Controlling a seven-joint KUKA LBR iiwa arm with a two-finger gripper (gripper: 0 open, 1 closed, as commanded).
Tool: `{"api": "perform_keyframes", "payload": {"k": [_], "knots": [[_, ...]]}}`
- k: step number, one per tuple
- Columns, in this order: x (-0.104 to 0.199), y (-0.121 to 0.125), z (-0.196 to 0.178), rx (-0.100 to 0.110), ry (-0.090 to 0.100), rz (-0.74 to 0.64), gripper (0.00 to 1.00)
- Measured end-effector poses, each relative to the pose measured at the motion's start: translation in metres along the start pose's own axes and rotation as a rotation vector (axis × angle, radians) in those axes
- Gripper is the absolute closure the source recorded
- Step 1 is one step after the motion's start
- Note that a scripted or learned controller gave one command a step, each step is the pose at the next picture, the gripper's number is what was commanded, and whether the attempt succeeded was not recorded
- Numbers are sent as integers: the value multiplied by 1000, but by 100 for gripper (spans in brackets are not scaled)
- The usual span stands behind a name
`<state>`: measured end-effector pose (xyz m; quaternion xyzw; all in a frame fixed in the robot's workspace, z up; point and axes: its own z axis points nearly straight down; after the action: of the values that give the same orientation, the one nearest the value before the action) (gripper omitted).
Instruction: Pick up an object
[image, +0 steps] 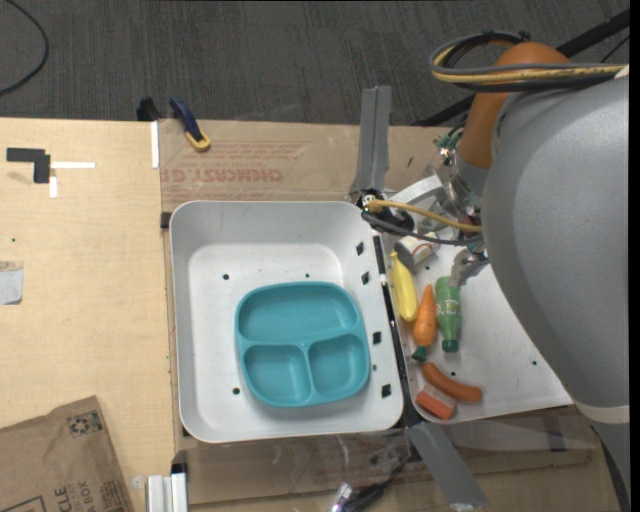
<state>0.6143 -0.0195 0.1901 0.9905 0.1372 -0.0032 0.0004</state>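
Nothing looks lifted yet: the banana, carrot, green bottle and sausage all lie in the right bin. The gripper hangs just above the bottle; its grip cannot be told.

Readable markings: red print on the cardboard sheet behind the bins, upside down from this view, apparently "CHEMCAST GP". The cardboard box at lower left bears a recycling symbol and partial dark letters, "CLE" and "BOX".
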Motion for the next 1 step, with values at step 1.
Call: {"api": "perform_keyframes", "payload": {"k": [1], "knots": [[-44,-9,0,1,0,-6,0]]}}
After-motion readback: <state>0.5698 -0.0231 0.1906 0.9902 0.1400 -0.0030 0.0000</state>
